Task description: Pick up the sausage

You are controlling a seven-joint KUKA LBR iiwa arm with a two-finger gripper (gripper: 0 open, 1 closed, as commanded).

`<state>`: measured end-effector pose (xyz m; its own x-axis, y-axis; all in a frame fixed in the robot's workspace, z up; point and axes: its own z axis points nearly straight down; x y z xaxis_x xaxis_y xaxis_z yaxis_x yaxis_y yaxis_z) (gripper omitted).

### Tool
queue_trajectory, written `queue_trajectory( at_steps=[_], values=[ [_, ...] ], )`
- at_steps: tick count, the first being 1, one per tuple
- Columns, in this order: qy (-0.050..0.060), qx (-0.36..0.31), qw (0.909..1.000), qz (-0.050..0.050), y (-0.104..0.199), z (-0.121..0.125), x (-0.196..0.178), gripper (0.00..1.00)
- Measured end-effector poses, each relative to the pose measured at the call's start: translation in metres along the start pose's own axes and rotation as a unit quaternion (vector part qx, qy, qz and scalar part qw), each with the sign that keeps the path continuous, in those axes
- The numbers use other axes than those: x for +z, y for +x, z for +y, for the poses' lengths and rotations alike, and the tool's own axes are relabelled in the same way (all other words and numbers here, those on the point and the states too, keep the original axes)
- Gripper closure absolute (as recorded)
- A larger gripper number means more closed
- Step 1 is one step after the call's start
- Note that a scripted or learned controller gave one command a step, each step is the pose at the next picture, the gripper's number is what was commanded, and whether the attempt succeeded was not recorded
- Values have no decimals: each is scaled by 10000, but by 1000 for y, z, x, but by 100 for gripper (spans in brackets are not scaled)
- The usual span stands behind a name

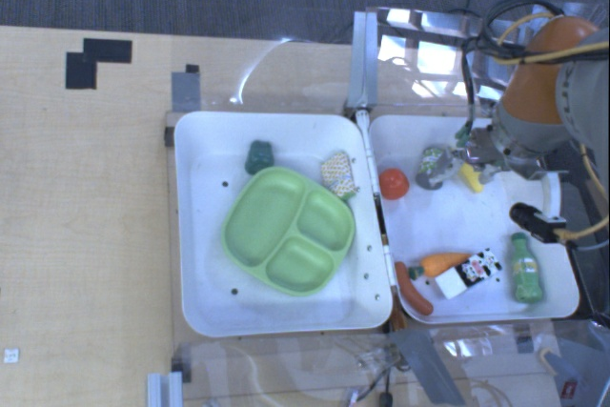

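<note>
The grey arm with its orange band (558,76) reaches in over the far right part of the right-hand shallow white bin (562,310), and its gripper (464,155) hangs low near that bin's back wall; the metal parts there blur together, so whether it is apart or together cannot be told. Just beside the gripper, on its right, lies a small yellow banana-shaped piece (472,177), and on its other side a greyish-green crumpled lump (434,167). Further left of that, near the divide between the bins, sits a round red tomato-like ball (394,183).

The red-brown sausage (414,292) lies well away from the gripper, toward the near left corner of the same bin, slanting along the bin's left wall. Touching or just beside its upper end is an orange carrot with a green tip (444,264), and next to the carrot a small black-and-white cow-patterned box (475,272). A green plastic bottle with a label (525,268) stands or lies near the bin's right side, nearer the camera than the gripper.

Far to the gripper's left, the other white bin (195,205) holds a light green divided plate (289,231), a small dark green block (259,157) at the plate's far edge and a pale patterned cloth-like piece (338,173) beside the plate's right rim. Both bins rest on a pale wooden worktop (76,224).
</note>
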<state>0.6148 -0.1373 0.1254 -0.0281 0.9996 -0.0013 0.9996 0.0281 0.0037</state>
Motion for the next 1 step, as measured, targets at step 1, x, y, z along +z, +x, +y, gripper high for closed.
queue_trajectory(
  at_steps=[1],
  values=[
    [16, 559, 9984, 7, 29, -91, 25, 0]
  ],
)
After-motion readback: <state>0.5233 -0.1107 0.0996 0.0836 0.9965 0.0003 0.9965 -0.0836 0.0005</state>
